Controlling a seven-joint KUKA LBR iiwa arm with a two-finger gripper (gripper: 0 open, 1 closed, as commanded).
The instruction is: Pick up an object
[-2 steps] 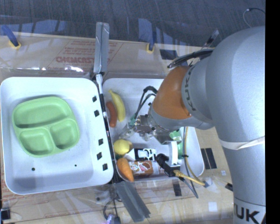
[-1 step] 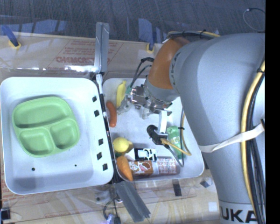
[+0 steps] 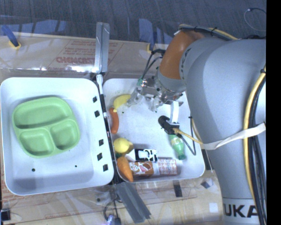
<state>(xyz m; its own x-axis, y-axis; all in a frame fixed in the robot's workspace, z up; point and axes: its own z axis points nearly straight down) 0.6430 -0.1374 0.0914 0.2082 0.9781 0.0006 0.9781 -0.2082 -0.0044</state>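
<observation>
My gripper hangs over the back of the right bin, open, with nothing between its fingers. A yellow banana-like piece lies just left of it, close to one fingertip. Along the bin's left wall lie a red-orange sausage shape, a yellow lemon and an orange carrot. A labelled bottle lies on its side at the front, with a small black-and-white item above it. A little green bottle lies at the right, under the arm.
The left bin holds a green divided plate. A grey divider bar stands between the bins at the back. The bulky grey arm covers the right bin's right side.
</observation>
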